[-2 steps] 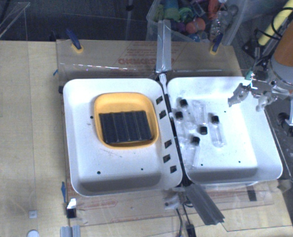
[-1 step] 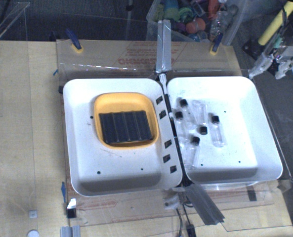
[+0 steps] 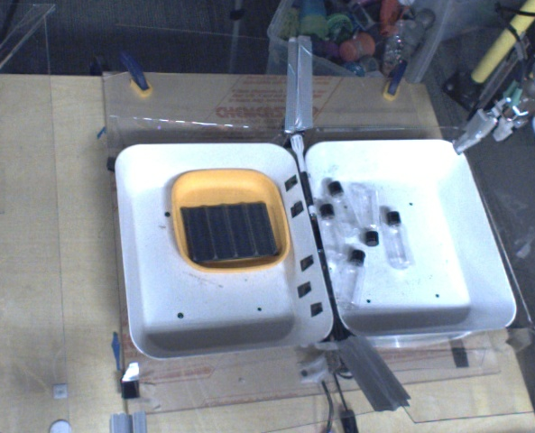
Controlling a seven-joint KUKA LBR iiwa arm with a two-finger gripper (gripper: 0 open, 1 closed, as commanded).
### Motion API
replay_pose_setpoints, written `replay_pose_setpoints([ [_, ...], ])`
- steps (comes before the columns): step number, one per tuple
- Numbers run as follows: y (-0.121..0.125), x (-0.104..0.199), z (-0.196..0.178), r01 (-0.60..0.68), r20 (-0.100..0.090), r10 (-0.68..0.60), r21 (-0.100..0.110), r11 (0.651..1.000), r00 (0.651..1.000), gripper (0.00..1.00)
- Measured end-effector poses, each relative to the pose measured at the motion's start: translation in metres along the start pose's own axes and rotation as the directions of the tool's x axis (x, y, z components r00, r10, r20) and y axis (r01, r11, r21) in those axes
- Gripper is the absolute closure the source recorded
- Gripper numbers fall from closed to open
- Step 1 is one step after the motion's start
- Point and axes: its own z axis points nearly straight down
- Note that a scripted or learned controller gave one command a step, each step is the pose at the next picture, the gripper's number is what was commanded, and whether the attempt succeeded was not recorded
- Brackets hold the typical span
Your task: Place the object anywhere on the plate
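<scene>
Figure. Bench with two shallow white bins, seen from above at a slant.

(a) Yellow plate, with a rounded, raised rim, lying in the left bin. All positions below are given relative to this plate.

(b) Dark ridged block, rectangular and flat, lying on the plate. It covers most of the plate's floor and sits inside the rim, closer to the near edge than the far one. Nothing touches it from above.

(c) Right bin, just to the right of the plate beyond a narrow divider marked with small black tabs.

(d) Clear plastic pieces with black caps, scattered on the floor of the right bin, to the right of the plate and well apart from it.

(e) Gripper, pale and metallic, far to the upper right of the plate, over the far right corner of the right bin's rim. It is small and partly cut off at this angle; whether it is wide or narrow cannot be told, and no object is seen in it.

(f) Clear tub of coloured toys, beyond the plate past the bins' far edge.
</scene>
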Motion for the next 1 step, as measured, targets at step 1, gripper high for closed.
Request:
replay_pose_setpoints([
  [1, 0.0021, 0.0017, 0.0226, 0.203, -0.001, -0.203, 0.000, 0.979, 0.979, 0.00],
])
